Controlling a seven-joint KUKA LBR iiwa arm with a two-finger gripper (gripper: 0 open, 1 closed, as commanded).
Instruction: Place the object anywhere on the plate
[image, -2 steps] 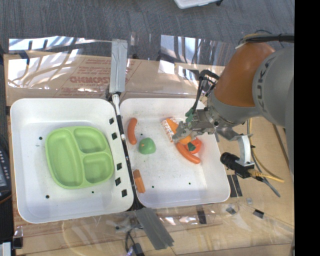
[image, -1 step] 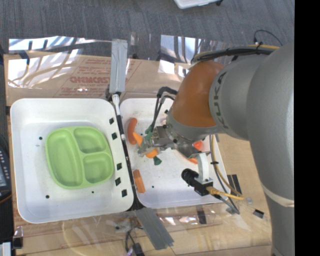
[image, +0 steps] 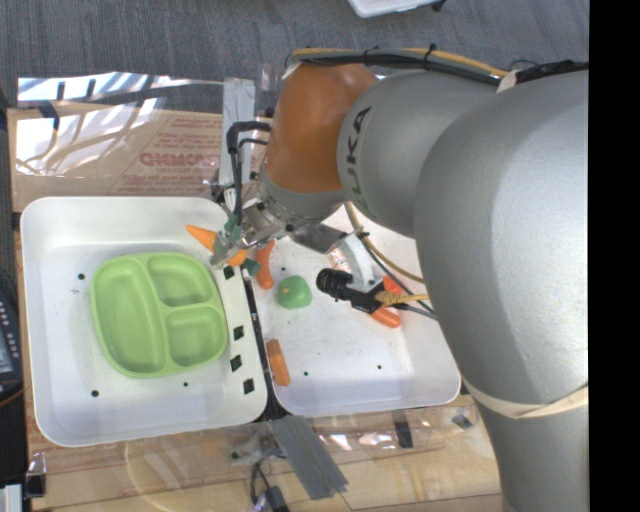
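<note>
The green three-compartment plate (image: 158, 312) lies in the left bin (image: 60, 400). My gripper (image: 231, 246) hangs over the divide between the two bins, just past the plate's upper right corner. It is shut on an orange carrot-shaped piece (image: 203, 237), whose tip sticks out to the left over the left bin. The plate's compartments hold nothing.
In the right bin (image: 350, 385) lie a green round piece (image: 293, 293), an orange piece (image: 263, 268) just below the gripper, another orange piece (image: 278, 363) near the front left, and orange pieces (image: 388, 317) at the right. The big grey arm covers the bin's right side.
</note>
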